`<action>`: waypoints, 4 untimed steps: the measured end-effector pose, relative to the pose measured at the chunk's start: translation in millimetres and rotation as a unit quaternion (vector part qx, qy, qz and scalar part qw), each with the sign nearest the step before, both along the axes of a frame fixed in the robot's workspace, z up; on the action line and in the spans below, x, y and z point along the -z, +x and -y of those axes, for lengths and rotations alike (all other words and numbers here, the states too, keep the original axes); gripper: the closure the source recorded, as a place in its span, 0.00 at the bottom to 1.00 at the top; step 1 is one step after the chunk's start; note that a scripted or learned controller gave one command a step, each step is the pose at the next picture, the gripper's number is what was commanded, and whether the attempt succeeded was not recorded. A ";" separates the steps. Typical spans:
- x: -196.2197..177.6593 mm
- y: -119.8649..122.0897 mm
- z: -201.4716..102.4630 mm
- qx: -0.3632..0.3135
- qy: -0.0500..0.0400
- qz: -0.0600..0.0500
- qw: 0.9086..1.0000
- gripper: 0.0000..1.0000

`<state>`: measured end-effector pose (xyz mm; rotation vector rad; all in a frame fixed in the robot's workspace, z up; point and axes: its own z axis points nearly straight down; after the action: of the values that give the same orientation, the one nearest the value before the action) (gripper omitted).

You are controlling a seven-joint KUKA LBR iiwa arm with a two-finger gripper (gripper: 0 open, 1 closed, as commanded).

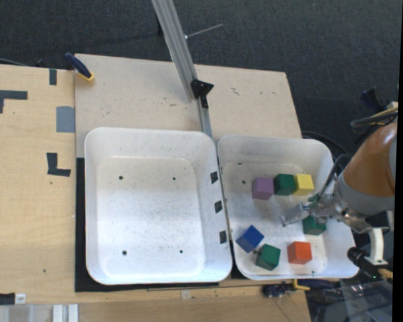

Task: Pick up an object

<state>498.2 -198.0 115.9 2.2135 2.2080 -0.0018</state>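
The shallow white plastic right bin lies under the grey two-finger claw, which reaches in from the right; whether it is spread or pinching, I cannot tell. A small dark green cube sits right at its tip. An orange cube lies just below, a green cube and a yellow cube above, and a purple cube up-left.

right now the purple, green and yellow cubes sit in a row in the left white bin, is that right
Not quite: the camera view shows the purple cube, green cube and yellow cube in a row in the right white bin, not the left one.
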 end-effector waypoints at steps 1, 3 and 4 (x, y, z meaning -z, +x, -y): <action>-11.9 0.7 -1.4 -0.001 0.002 0.000 1.000 1.00; -99.8 5.1 3.2 -0.002 0.005 -0.003 1.000 1.00; -110.2 22.8 -51.1 -0.005 0.007 -0.004 1.000 1.00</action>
<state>521.0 -146.9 226.1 2.2141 2.2298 0.0032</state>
